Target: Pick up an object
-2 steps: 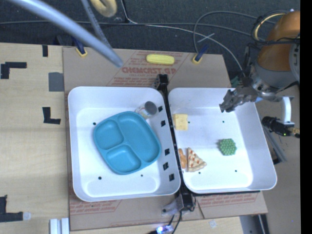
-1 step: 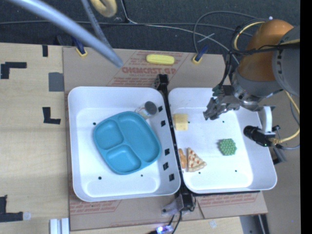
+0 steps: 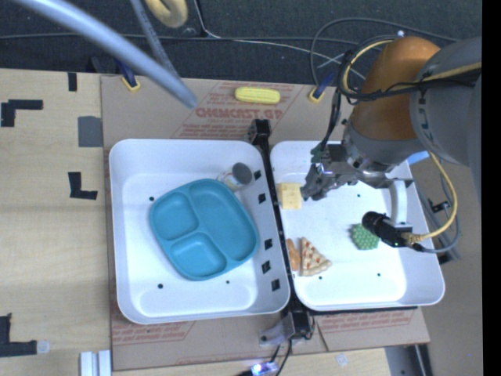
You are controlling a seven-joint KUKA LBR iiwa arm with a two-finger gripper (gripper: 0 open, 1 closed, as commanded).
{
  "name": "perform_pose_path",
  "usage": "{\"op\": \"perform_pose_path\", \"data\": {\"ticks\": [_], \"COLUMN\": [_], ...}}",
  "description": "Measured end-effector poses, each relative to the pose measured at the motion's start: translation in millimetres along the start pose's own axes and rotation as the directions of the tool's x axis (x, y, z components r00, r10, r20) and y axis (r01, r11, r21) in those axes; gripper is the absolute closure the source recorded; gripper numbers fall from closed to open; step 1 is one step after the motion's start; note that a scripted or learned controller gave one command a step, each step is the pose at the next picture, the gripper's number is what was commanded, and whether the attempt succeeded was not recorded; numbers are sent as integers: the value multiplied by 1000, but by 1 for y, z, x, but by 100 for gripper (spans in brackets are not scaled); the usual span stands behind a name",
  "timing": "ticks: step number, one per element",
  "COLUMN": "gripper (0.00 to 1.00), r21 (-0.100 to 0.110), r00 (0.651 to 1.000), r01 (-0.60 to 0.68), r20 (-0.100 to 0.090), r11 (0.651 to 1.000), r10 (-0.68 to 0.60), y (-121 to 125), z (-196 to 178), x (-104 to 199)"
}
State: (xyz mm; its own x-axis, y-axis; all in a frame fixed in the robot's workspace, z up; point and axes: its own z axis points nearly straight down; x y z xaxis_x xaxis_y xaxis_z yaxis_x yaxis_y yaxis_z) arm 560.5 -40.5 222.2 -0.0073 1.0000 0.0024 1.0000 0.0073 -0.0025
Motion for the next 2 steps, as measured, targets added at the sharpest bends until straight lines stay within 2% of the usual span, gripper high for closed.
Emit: {"op": "perform_pose_path", "data": {"ticks": [1, 2], "gripper": [100, 100], "r21": [0, 1], "r00": [1000, 1000], "r01": [0, -2], "r20": [1, 2], "r11": [1000, 1000], "r10": [0, 2], "y": [-10, -24], "z": [-8, 5], "x": [54, 104]}}
